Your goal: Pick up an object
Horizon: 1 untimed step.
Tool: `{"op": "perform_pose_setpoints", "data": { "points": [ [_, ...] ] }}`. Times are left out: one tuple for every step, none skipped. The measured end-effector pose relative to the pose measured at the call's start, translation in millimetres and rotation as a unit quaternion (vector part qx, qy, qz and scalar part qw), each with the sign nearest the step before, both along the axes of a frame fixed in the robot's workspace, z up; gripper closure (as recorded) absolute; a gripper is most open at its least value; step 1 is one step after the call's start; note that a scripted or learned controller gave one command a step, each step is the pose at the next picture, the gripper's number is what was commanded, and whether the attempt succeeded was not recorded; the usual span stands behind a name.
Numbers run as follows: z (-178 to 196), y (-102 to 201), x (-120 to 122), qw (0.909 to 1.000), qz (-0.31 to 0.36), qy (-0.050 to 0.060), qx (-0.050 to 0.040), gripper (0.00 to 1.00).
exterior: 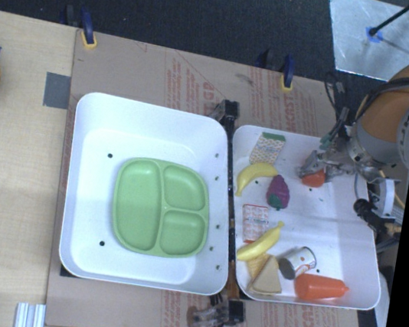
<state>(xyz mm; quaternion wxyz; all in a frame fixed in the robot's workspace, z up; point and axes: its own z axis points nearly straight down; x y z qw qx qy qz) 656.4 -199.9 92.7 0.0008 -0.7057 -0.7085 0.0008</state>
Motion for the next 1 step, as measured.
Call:
{"op": "perform_pose_setpoints", "data": {
  "points": [
    [-0.1,-12.1,0.1,1.0000,0.000,-0.001,-0.0006,1.00]
  ]
}}
